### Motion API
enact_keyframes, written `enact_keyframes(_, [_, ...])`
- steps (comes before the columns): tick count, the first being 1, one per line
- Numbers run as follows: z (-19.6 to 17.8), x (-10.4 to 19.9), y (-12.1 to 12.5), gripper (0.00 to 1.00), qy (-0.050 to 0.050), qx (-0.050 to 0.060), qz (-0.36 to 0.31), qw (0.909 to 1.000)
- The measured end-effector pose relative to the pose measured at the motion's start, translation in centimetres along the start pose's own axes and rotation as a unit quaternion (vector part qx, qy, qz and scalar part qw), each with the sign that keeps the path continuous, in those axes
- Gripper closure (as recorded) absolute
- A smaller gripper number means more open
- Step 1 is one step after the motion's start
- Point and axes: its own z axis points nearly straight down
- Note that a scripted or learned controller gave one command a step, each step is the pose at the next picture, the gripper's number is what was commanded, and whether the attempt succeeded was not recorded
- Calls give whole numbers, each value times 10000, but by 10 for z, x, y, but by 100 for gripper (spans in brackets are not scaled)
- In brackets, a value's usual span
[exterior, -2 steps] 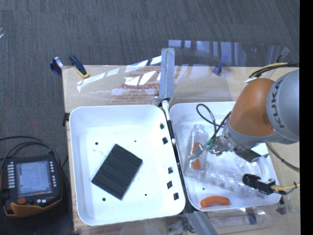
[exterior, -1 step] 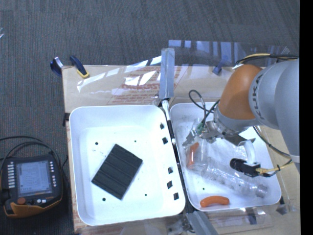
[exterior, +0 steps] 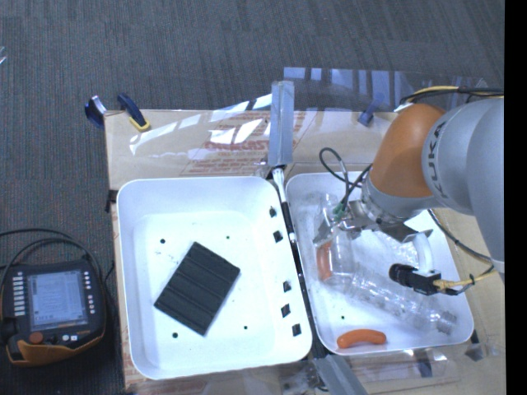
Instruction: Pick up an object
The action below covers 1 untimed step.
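Arm was down in the right bin (exterior: 461, 323), end effector (exterior: 344, 219) low at the upper-left of a clear plastic bottle (exterior: 370, 282) lying on its side; couldn't tell its state, wrist blocked it. Looked like the reach/grasp step. An orange piece (exterior: 361, 337) lay nr the front rim. Next: settle on the bottle & close squarely, since clear plastic prob slips.

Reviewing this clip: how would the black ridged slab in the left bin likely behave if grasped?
The black ridged slab lies flat and straight-edged, so it is probably stiff. Being flat, it is unlikely to roll, and a gripper may struggle to get under it.
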Motion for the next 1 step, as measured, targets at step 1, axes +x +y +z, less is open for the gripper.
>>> enact_keyframes(1, [-73,59,63,100,-31,106,383,9992])
